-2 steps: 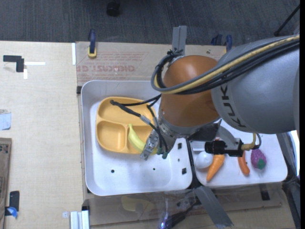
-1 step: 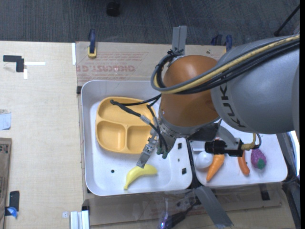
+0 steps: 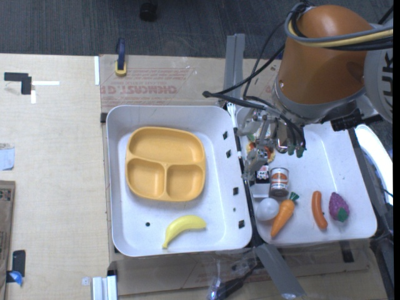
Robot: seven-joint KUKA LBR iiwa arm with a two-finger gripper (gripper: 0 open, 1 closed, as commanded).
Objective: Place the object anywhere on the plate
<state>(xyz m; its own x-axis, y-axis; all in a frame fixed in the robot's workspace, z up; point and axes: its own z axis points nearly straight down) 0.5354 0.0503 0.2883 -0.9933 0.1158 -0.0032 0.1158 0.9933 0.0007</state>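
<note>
A yellow plate [image 3: 165,163] with three compartments lies in the left white bin [image 3: 119,186]. Below it, on the bin floor, a yellow banana [image 3: 183,228] lies apart from the plate. My gripper [image 3: 259,150] hangs under the orange wrist over the left side of the right bin [image 3: 350,167], just above a small can [image 3: 279,182]. A small red and orange item [image 3: 253,147] shows beside the gripper; I cannot tell if it is held. A white ball [image 3: 267,209], a carrot [image 3: 283,214], a red sausage [image 3: 319,209] and a purple fruit [image 3: 339,206] lie along that bin's front.
The arm's large orange band [image 3: 322,52] and cables cover the back of the right bin. The raised divider [image 3: 240,167] between the two bins runs just left of the gripper. A cardboard sheet [image 3: 162,80] lies behind the left bin.
</note>
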